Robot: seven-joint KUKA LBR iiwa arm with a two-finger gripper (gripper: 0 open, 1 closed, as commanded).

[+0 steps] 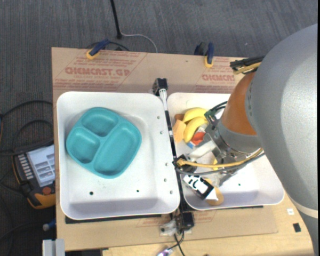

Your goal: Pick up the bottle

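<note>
- Grey carpet surrounds the surface (96, 71) bearing two white bins.
- Bottle (201, 187) lies near the right bin's (266, 196) front-left corner, not yet lifted.
- Arm (240, 116) crowds bananas (193, 122) nearby.
- Teal plate (103, 141) sits in the left bin (144, 196).

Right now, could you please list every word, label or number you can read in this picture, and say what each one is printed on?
"CHEMCAST GP", red, repeated across the brown board behind the left bin.
The same print, partly hidden by the arm, shows on the board behind the right bin.
White marks on a black label in the right bin: too small to read.
Handheld device on the floor, left: screen too blurred to read.
</note>
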